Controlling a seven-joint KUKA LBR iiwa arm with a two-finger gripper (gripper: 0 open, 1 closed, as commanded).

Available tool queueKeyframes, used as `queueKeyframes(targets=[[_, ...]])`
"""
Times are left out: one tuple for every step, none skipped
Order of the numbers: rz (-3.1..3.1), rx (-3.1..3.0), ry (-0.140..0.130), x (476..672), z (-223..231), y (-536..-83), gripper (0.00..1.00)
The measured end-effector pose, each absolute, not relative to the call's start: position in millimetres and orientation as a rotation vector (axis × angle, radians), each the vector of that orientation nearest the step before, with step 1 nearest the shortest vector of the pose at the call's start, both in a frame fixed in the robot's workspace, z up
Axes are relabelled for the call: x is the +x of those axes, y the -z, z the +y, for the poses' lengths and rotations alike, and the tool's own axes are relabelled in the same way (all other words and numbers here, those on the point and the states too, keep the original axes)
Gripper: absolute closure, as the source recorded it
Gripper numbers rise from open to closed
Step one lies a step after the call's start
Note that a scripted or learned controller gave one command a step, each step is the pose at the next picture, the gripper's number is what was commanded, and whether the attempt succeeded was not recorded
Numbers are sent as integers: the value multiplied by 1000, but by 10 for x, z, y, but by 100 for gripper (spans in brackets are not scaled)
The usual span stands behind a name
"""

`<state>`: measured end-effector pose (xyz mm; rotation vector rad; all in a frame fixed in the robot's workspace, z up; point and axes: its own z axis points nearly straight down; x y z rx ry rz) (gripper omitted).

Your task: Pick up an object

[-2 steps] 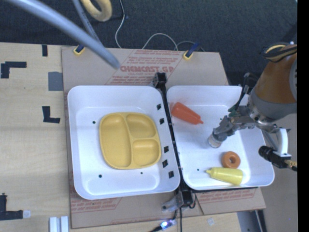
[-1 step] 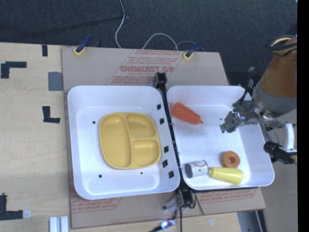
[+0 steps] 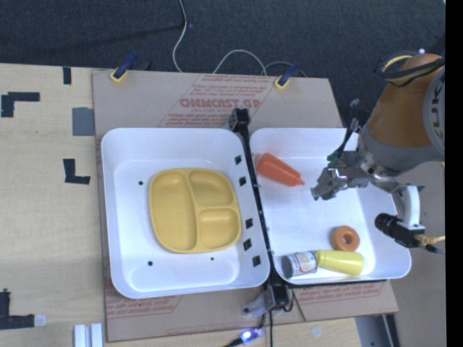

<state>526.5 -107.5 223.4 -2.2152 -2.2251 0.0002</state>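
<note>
The right bin (image 3: 376,266) holds an orange carrot-shaped toy (image 3: 278,170) near its upper left, an orange ring like a small doughnut (image 3: 346,238) toward the lower right, and a yellow bottle with a grey cap (image 3: 323,263) lying on its side along the front wall. My gripper (image 3: 327,187) hangs over the middle of this bin, to the right of the carrot toy and above-left of the ring. Nothing shows between its fingertips.
The left bin (image 3: 119,194) carries a yellow divided plate (image 3: 194,210). A black divider strip (image 3: 249,201) runs between the bins. Both bins rest on a cardboard sheet (image 3: 210,100) with clamps at its far corners. The arm's grey body (image 3: 401,132) fills the upper right.
</note>
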Motion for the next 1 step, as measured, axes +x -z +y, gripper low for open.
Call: queueKeyframes(targets=[[-2226, -2212, -2, 5141, -466, -2212, 100]])
